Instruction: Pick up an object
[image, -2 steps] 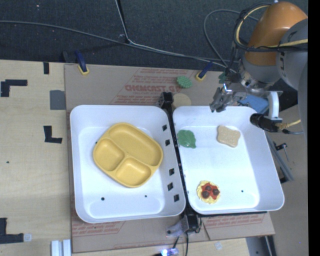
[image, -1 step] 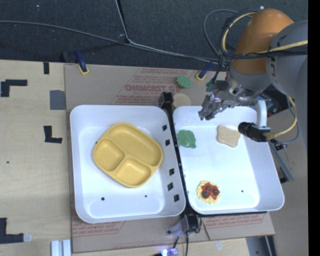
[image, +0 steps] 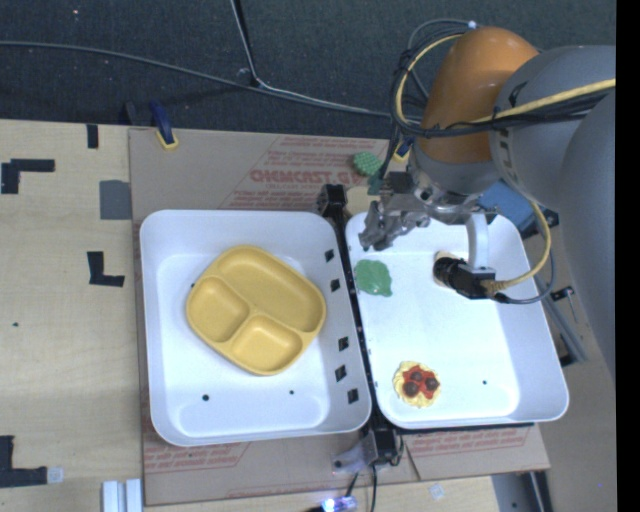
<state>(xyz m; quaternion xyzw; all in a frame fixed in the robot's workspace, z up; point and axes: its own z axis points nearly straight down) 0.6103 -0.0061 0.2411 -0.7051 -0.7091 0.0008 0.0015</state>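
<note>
Your tool (image: 378, 232) hangs at the right bin's (image: 520, 395) back-left corner, just above the green piece (image: 374, 277); whether it is clenched, you cannot tell. A small pizza-like toy (image: 417, 383), possibly, lies near the front. The yellow divided tray (image: 256, 309) fills the left bin (image: 165, 300). Another green bit (image: 367, 162) sits on the worktop, partly hidden by the arm.

Evenly lit from above, fairly bright, colours a little washed. Strong white glare off both bins (image: 160, 300) — surface detail in their floors mostly lost. Soft, short shadows only: a faint one under the yellow tray (image: 256, 309), another below the arm (image: 480, 90) at upper right. Dull sheen on the arm's orange band. Dark, underexposed strip along the top of the frame. Mildly soft throughout, low resolution — small print on the cardboard (image: 290, 170) barely legible. Slight bowing of straight edges toward the corners.
</note>
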